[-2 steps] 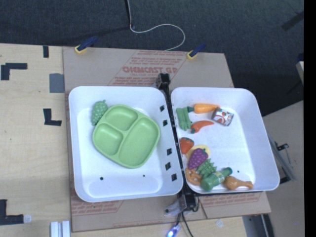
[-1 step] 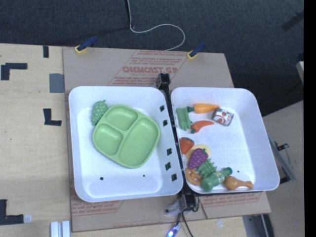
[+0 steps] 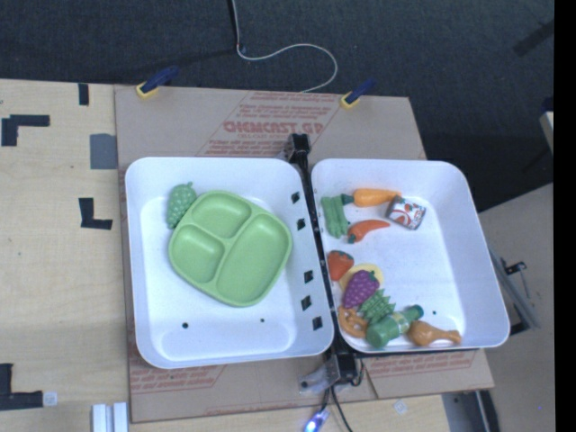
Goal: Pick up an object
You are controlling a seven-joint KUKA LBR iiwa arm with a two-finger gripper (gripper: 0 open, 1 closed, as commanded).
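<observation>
Toy foods (image 3: 373, 268) lie clustered in the right bin (image 3: 454, 241).

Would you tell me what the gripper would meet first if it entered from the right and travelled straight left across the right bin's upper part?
Probably the right bin at its rim; if it clears that, the small red-and-white can. Its height cannot be judged here.

My pick candidates lie in the right bin (image 3: 450, 241): an orange carrot (image 3: 374, 197), green beans (image 3: 334, 215), an orange pepper (image 3: 367, 229), a tipped can (image 3: 405, 212), purple grapes (image 3: 358, 288). A green divided plate (image 3: 230, 248) and green grapes (image 3: 181, 203) occupy the left bin (image 3: 148, 268).
</observation>
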